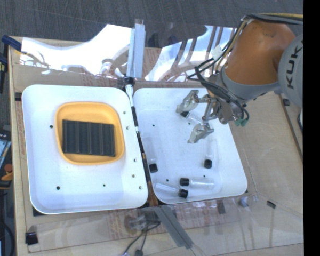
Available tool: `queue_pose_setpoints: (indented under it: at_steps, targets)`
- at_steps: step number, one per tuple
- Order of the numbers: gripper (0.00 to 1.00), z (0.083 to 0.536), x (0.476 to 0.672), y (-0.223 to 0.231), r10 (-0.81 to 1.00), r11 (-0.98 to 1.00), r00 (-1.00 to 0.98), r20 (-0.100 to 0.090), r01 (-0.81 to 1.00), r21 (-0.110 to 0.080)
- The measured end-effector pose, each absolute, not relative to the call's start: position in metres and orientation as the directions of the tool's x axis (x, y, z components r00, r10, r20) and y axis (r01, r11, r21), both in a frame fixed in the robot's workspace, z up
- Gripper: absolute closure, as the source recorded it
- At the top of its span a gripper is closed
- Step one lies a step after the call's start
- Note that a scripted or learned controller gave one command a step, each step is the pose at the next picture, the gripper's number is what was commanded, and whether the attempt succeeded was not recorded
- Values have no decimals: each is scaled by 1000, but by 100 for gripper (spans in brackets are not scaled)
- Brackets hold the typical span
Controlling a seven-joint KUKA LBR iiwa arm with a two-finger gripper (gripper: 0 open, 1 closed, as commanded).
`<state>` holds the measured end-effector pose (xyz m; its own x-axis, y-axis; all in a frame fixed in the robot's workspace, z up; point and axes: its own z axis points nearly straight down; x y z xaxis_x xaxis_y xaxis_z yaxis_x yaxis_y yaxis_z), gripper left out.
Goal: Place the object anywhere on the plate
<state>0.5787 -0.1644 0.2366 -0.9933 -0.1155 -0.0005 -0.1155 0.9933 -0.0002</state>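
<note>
Camera view, looking down at a slant, puts my gripper [193, 119] over the upper middle of the right bin [232, 167]. My two metal fingers [185, 103] are spread wide, one near the bin's top edge and the other lower, and nothing sits between them.

Clear plastic tubes with black caps lie in the right bin, hard to make out against the white floor. One tube [208, 156] lies lengthwise just below my lower finger, its black cap at the near end. Another tube [197, 183] lies crosswise near the bin's front edge, with its cap to the left. A third tube [169, 189] lies at a slant beside the front rim, with a loose-looking black cap [152, 168] farther up near the left wall.

The plate [89, 133] rests in the left bin [42, 180]: yellow, rounded-square, with a dark ribbed rectangle filling its middle. It is well apart from the tubes.

My arm [258, 52] reaches in from the right, its orange band above the wrist, cables looping around the wrist.
</note>
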Motion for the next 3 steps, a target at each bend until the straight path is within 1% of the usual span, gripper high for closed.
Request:
queue_pose_setpoints:
  at_steps: [1,2,3]
  targets:
    - [0,267,606,-210,-234,972,-972,-3,-234,-2]
    - [0,254,566,-209,-588,809,-809,1,-588,2]
    - [0,240,521,-209,-531,847,-847,1,-531,1]
